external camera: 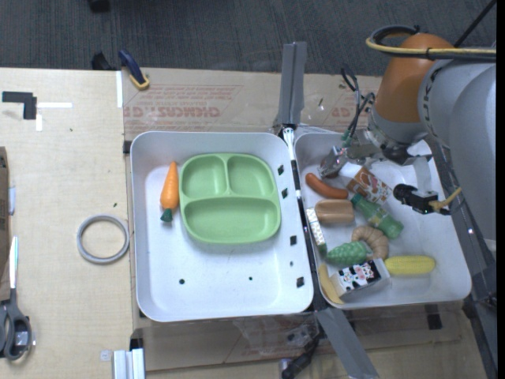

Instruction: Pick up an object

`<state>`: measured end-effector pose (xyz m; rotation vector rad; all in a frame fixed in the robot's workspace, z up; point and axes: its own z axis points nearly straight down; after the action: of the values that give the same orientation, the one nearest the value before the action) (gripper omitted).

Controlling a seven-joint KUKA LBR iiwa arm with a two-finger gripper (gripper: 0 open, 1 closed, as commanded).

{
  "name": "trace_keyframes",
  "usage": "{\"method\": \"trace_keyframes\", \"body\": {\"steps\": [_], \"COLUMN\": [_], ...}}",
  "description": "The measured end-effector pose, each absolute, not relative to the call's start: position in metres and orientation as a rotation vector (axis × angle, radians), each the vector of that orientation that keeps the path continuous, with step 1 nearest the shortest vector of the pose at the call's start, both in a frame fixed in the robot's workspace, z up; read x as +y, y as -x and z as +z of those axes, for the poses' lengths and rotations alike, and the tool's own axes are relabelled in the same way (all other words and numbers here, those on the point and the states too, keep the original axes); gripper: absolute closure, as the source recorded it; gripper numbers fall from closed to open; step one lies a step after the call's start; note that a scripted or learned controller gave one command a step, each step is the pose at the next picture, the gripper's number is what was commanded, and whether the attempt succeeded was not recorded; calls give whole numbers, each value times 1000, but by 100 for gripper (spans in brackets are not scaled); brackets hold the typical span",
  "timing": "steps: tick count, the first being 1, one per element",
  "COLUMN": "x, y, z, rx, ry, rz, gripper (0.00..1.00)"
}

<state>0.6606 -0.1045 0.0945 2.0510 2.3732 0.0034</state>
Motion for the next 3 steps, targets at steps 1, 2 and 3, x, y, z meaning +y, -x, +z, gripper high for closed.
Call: {"method": "trace_keyframes", "body": {"steps": [1, 2, 3], "x": [-122, -146, -146], "y": [-659, -631, -632], "z": [92, 92, 100], "rx": [2605, 2400, 2397], "ry": [-1753, -2029, -2031], "rz": [0, -2, -1], "gripper": [0, 0, 100]}}
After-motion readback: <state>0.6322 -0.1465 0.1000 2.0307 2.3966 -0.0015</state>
